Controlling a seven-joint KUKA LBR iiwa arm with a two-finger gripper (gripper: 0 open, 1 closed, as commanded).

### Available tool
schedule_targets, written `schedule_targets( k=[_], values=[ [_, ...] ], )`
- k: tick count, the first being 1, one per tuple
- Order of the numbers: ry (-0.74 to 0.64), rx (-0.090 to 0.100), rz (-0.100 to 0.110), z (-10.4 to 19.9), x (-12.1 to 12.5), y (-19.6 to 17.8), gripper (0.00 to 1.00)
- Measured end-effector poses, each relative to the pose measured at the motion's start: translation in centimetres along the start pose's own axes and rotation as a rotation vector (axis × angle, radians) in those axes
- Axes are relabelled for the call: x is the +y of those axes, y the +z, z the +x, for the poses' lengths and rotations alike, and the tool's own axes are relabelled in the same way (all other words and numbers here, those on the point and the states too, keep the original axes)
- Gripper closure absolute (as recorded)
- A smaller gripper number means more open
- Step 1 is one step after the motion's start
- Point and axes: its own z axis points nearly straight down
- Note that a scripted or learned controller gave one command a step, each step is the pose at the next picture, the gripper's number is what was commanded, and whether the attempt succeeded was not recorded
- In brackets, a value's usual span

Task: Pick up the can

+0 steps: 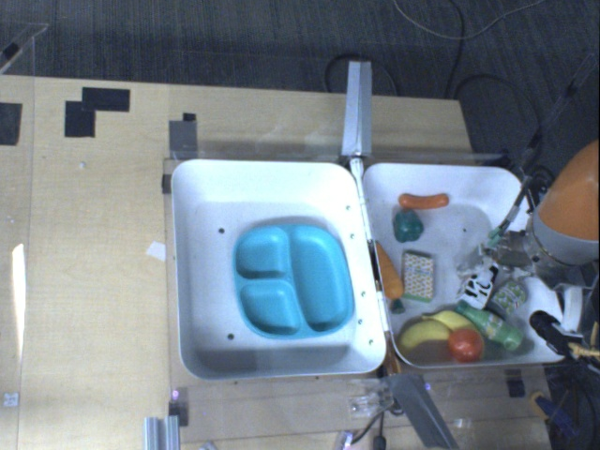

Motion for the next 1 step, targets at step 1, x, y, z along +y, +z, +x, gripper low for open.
schedule_targets(
  k=[1],
  values=[
    [-0.15, -0.004, -0.006, -0.65, -3.21, -0.12, 0.0]
  ],
)
